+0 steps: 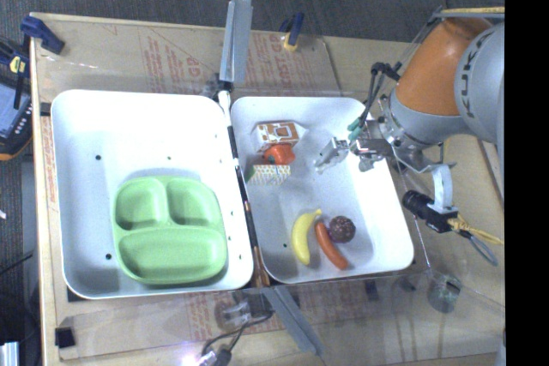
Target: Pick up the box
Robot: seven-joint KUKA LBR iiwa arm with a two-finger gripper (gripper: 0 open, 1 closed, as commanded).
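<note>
Overhead slanted view of the two white bins on the surface. The box point(276, 133), a small white and orange-brown carton, lies flat in the right bin point(390, 223), near its far-left corner, well apart from the pincer point(333, 154). A red tomato-like item point(278, 154) touches the box on its near side, and a small patterned packet point(270, 173) lies just nearer again. The pincer hangs over the middle of the right bin, to the right of the box, with nothing between its fingers; whether they stand wide or narrow cannot be told from this angle. The task therefore appears to be at its start: the box is not yet grasped or lifted, and approach, closure and lift all remain.

Open room: bare bin floor lies between the pincer and the box, so a move leftward looks unobstructed. The box is hemmed on two sides, by the bin's far wall and by the divide with the left bin point(69, 184); the tomato-like item crowds its near edge. The freest access seems to be from above or from the right. A banana point(302, 237), a carrot point(331, 246) and a dark round fruit point(341, 228) sit grouped near the bin's near wall, clear of the likely path. The left bin bears a green divided tray point(170, 229)
</note>
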